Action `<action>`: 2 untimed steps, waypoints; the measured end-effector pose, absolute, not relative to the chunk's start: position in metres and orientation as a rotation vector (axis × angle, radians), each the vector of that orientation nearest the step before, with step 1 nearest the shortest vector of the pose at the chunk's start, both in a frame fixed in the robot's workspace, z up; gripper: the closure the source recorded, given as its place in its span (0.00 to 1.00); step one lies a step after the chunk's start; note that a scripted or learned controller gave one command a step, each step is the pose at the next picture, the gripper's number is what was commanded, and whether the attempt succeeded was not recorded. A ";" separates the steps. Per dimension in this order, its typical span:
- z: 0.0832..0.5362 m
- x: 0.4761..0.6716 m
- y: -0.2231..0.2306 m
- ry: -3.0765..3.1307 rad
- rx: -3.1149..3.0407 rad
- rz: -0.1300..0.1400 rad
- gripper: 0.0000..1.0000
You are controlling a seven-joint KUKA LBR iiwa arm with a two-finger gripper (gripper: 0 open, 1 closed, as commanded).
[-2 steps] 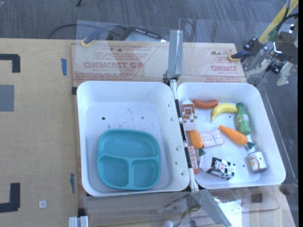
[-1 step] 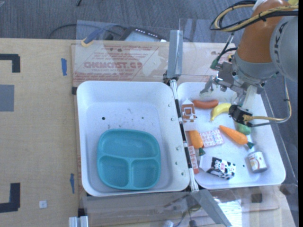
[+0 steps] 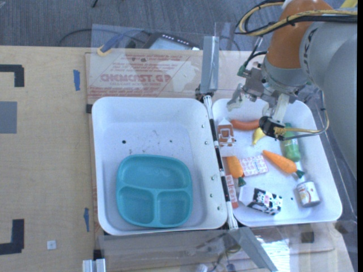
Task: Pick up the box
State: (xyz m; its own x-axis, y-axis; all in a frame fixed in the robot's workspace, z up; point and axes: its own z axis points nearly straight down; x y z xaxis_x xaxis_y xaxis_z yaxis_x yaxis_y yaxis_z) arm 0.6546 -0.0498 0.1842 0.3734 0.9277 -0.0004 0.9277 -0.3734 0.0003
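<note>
Gripper [image 3: 266, 107] hangs over the far end of the right bin [image 3: 329, 208]; finger state cannot be determined. The box [image 3: 226, 135] (small, white with brown print) lies at that bin's left wall, near a carrot [image 3: 245, 124]. Left bin [image 3: 108, 118] holds a teal divided plate [image 3: 153, 190].

One fixed camera looks down slantwise on both white bins [image 3: 108, 123].

I've got the gripper [image 3: 258, 98] hanging over the right bin's [image 3: 329, 208] upper part, above an orange carrot [image 3: 245, 124]. The white box [image 3: 226, 135] sits at that bin's left wall. Teal plate [image 3: 153, 190] fills the left bin [image 3: 108, 118].
</note>
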 end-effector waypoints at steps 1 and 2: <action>0.105 0.670 -0.104 1.746 2.601 0.016 0.00; 0.096 0.670 -0.125 1.655 2.682 0.003 0.00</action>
State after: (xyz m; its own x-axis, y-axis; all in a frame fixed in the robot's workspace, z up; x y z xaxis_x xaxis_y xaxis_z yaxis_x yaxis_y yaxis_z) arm 0.6703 -0.1251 0.0963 0.4484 0.8938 0.0068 0.8938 -0.4484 -0.0073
